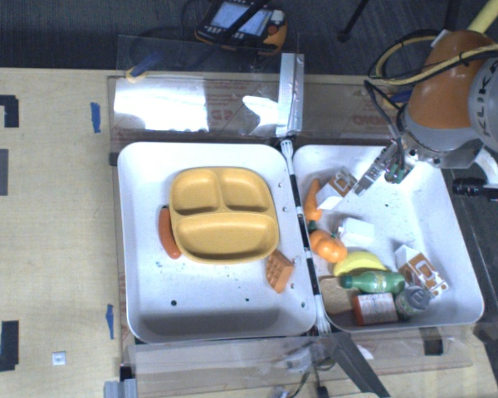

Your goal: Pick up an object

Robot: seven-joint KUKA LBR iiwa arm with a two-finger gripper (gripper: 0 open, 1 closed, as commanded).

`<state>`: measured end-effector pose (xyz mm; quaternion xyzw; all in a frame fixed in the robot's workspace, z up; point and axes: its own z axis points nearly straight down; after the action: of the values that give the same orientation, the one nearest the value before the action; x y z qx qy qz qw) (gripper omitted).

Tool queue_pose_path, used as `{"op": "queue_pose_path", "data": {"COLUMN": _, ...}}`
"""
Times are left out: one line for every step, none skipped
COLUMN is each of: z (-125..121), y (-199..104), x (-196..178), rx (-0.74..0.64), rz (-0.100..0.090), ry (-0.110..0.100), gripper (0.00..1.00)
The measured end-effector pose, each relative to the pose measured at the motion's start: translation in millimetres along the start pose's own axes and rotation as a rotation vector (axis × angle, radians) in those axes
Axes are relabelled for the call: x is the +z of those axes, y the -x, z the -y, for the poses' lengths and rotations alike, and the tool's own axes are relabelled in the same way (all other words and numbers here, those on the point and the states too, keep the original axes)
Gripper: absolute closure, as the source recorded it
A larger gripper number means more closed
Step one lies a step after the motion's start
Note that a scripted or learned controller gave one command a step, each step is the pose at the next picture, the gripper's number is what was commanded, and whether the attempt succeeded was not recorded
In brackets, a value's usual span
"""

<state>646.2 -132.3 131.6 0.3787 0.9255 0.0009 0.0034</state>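
Your left bin [141, 222] carries the yellow divided tray [224, 214] mid-frame, your right bin [448, 222] heaps bottles [373, 283] and a banana [361, 262] at lower right, and your gripper [380, 172] hovers upper right, fingers slightly parted, holding nothing.

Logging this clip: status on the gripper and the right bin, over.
Gripper over right bin, upper part, nothing seen between its fingers. Banana, green bottle, carrot untouched along left side. Small carton right beside the fingertips.
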Motion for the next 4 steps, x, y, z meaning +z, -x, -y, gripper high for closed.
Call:
{"op": "queue_pose_path", "data": {"z": -13.4, "y": -39.0, "x": 21.8, "rx": 0.341, "rz": -0.007, "ry": -0.006, "gripper": 1.00}}
{"op": "queue_pose_path", "data": {"z": -41.3, "y": -17.2, "x": -92.1, "rx": 0.565, "rz": -0.001, "ry": -0.004, "gripper": 1.00}}
{"op": "queue_pose_path", "data": {"z": -40.5, "y": -5.0, "x": 7.4, "rx": 0.634, "rz": 0.009, "ry": 0.010, "gripper": 1.00}}
{"op": "queue_pose_path", "data": {"z": -38.7, "y": -7.6, "x": 13.6, "rx": 0.634, "rz": 0.003, "ry": 0.000, "gripper": 0.00}}
